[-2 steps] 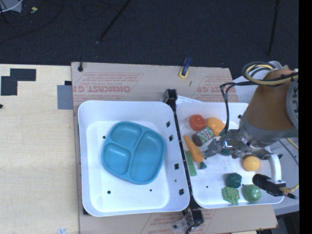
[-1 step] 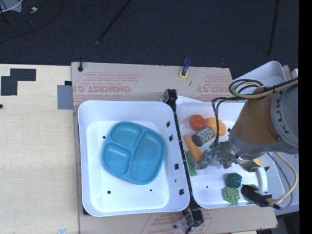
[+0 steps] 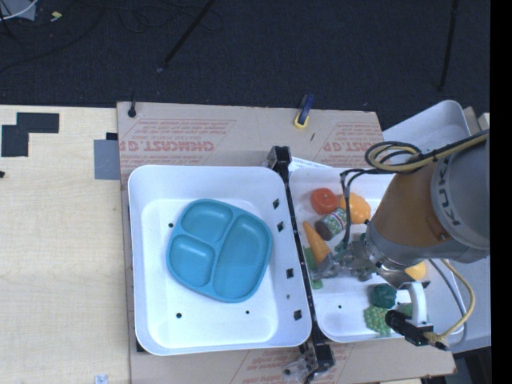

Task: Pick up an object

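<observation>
Now | arm marked "KUKA" over right bin | gripper among toys, jaw state unreadable | cardboard print behind bin, mirrored, illegible

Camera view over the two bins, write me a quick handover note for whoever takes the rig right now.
Gripper: low in the right bin, among the small objects; whether it is open or shut cannot be made out, and no object is seen in it.
Things: right bin holds a red piece, a yellow-orange piece, an orange carrot-like piece, a small jar and green pieces. Left bin holds a blue divided plate.
Done: arm is down over the pile.
Left: no pick is confirmed; a grasp and a lift are still needed.
</observation>
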`<state>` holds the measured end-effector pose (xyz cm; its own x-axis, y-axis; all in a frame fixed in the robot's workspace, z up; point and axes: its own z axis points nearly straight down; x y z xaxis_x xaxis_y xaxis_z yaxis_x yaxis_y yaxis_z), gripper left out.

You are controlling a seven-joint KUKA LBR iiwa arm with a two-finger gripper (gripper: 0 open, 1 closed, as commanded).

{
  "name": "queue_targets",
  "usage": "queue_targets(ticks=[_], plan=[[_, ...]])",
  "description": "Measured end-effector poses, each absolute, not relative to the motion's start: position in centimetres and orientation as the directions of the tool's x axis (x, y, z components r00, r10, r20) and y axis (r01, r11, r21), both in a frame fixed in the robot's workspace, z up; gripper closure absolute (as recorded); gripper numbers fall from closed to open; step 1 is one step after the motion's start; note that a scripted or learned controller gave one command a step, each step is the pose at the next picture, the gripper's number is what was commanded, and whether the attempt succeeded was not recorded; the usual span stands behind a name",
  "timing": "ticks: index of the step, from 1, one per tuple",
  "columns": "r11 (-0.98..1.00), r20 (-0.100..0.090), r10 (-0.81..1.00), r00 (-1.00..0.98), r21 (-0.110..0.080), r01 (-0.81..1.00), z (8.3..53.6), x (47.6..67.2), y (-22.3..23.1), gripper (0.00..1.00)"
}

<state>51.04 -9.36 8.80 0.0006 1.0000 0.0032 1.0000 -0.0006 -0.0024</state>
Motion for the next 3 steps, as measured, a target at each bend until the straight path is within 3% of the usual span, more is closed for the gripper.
queue_targets(ticks=[1,3], plan=[[-0.007,0.006,1.000,0.007,0.000,1.000,10.1,51.2,-9.4,1.00],[0.000,0.000,1.000,0.000,0.000,1.000,19.4,51.9,-10.8,1.00]])
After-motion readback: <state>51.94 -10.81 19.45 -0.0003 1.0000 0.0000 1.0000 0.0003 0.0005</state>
